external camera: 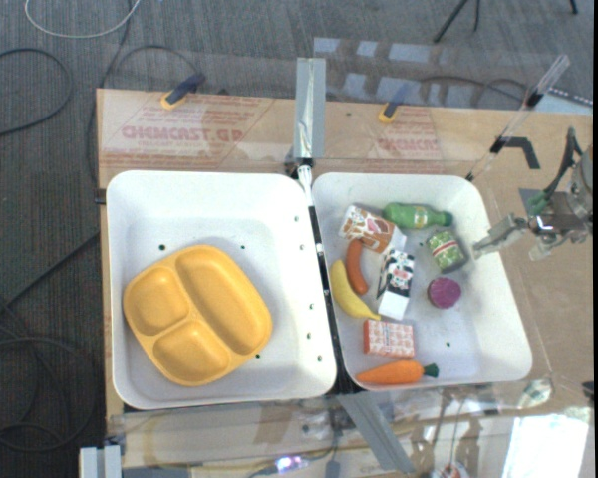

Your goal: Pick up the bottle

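Green bottle (417,215) lies on its side at the back of the right bin (498,267), cap pointing right. Just in front of it: a small carton (367,227) to the left, a green can (445,250) to the right, milk carton (397,283) further forward. Gripper (553,222) sits outside the bin's right edge, well clear of the bottle, nothing in it; open or closed, can't tell.

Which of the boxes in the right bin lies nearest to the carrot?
The red-and-white box, lying flat just above the carrot; the other two cartons sit higher in the bin.
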Robot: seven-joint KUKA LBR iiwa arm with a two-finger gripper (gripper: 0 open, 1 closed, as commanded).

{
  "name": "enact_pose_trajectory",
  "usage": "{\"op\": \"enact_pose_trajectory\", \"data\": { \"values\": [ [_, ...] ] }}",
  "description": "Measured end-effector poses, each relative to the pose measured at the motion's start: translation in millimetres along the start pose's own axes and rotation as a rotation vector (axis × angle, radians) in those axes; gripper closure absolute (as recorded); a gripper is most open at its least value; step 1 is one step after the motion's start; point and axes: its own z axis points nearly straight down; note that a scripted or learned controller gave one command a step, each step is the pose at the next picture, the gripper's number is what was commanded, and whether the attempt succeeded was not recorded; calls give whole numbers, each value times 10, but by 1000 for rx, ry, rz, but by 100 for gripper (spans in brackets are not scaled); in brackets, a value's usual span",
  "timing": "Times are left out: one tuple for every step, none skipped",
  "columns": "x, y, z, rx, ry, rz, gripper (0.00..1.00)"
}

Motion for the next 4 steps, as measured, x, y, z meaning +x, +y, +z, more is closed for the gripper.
{"op": "enact_pose_trajectory", "data": {
  "values": [
    [13,8,-84,1,1,-3,100],
    [12,7,-83,2,1,-3,0],
    [96,404,1597,-3,2,-35,0],
    [188,44,46,0,-3,194,0]
  ]
}}
